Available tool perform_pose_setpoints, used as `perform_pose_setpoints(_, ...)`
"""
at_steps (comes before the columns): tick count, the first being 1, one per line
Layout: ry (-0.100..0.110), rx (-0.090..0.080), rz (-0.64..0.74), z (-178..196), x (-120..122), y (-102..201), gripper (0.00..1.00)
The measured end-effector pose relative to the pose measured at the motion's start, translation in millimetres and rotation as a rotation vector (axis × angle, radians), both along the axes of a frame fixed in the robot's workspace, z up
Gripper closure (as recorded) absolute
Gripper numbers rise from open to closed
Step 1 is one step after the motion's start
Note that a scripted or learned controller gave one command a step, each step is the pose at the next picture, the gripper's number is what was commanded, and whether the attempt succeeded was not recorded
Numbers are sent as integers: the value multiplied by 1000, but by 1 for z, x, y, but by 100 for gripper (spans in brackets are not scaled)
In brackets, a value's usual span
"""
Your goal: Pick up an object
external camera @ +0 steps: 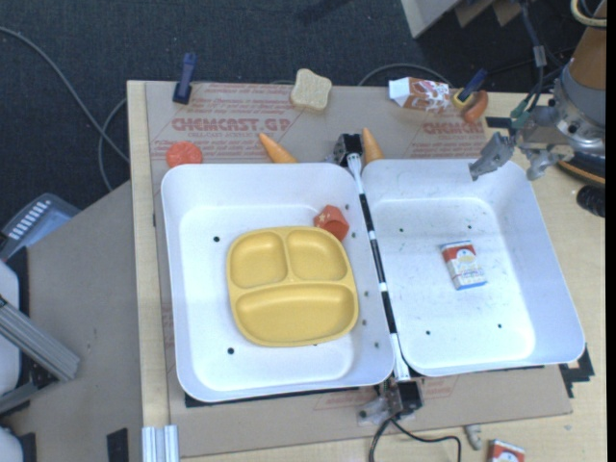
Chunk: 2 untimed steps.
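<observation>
Two white bins fill the table (pixel 144 258): centre-right, a small red-and-white carton (pixel 464 265) lies flat amid bare floor in the right bin (pixel 539 258), while the pincer (pixel 511 154) hovers spread over its upper-right rim.

The 2 bins are white: the left bin (pixel 188 258) carries a yellow divided plate (pixel 289 287) and a small orange-red piece (pixel 333 221), while the right bin (pixel 539 258) holds a little box (pixel 464 265) in red and white with a grey lower half. Both bins show small black dots on their floors. The tabletop (pixel 154 354) is pale tan, its board printed with faded red lettering. On it lie an orange carrot-like piece (pixel 276 148), a tan bread-like slice (pixel 311 89) and a blue clip (pixel 184 77). The end effector (pixel 515 152) is grey metal.
</observation>
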State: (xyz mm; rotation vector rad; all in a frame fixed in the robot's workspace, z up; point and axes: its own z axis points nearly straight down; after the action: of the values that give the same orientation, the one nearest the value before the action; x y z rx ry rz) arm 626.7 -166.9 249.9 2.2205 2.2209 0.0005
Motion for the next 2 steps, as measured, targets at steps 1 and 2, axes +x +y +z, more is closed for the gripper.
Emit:
perform_pose_setpoints(1,3,1,0,-123,-26,8,0)
perform_pose_setpoints(2,3,1,0,-166,-47,36,0)
